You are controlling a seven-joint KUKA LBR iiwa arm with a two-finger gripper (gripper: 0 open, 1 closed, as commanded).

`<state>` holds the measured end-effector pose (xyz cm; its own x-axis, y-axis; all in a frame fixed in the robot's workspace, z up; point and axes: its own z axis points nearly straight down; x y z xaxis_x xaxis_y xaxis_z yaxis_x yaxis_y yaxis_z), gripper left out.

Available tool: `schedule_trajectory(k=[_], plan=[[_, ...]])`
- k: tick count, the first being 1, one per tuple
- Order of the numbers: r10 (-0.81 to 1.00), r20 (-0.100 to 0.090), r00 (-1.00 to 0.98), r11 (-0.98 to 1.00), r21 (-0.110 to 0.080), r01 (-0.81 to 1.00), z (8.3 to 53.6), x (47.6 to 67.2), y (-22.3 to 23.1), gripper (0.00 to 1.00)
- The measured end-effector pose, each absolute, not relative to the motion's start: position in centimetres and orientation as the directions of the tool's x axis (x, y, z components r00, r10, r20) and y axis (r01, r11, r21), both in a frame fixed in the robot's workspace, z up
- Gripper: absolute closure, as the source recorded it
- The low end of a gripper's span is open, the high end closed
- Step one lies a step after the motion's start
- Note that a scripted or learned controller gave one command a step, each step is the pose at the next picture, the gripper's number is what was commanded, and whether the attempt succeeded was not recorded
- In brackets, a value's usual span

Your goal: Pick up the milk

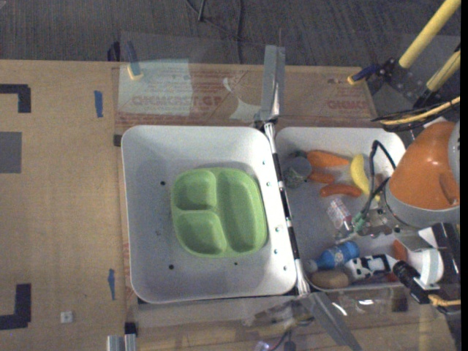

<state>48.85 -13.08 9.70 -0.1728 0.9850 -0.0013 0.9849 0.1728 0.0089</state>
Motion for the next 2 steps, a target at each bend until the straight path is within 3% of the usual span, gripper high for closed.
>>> schedule_trajectory(k=[1,2], plan=[[0.952,-0.001,-0.307,0.307,0.002,0.952,18.5,56.8,-7.2,1.0],[0.951,-0.003,-0.308,0.308,0.002,0.951,14.7,60.3,-13.5,1.0]])
